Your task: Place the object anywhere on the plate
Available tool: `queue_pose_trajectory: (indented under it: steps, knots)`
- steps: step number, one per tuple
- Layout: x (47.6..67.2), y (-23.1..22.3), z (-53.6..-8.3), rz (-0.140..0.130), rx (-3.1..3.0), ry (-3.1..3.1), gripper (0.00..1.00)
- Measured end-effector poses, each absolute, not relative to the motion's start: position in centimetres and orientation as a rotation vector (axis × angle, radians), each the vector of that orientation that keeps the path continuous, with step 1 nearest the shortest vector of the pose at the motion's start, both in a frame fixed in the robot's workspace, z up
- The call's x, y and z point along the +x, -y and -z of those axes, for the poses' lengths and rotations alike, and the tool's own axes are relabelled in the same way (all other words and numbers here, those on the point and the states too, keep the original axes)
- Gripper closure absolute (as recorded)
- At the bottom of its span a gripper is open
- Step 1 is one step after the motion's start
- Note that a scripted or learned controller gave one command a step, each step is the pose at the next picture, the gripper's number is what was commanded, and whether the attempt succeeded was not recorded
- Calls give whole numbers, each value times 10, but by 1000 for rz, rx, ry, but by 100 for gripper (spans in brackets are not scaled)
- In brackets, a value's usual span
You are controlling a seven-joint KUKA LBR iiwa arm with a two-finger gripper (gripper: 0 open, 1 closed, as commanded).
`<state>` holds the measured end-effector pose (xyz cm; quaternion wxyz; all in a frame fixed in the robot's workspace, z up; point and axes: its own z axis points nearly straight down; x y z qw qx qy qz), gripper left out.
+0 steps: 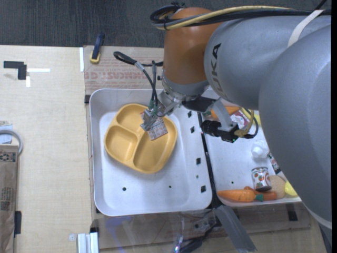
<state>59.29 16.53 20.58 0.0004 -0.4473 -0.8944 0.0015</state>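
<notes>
The grey arm's two-finger gripper (154, 119) hangs over the yellow three-compartment plastic plate (138, 137) in the left white bin (105, 194). A small grey crumpled object (157, 132) sits just below its tips, above the plate's right section; whether it is pinched I cannot tell. The placing step looks near done: next comes release and lifting clear.

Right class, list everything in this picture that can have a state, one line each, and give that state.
yellow plate: upright in the left bin, three compartments.
small grey object: at the tip of the gripper, over the plate's right side; held or resting, cannot tell.
can: standing upright in the right bin.
carrot: lying flat at the right bin's front edge.
</notes>
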Motion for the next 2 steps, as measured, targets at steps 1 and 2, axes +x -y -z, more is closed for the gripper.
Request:
queue_pose_trajectory:
  steps: [1, 2]
  knots:
    - [593, -165, -206, -5, -1405, 2809, 0]
    - [606, -128, -199, -5, -1191, 2905, 0]
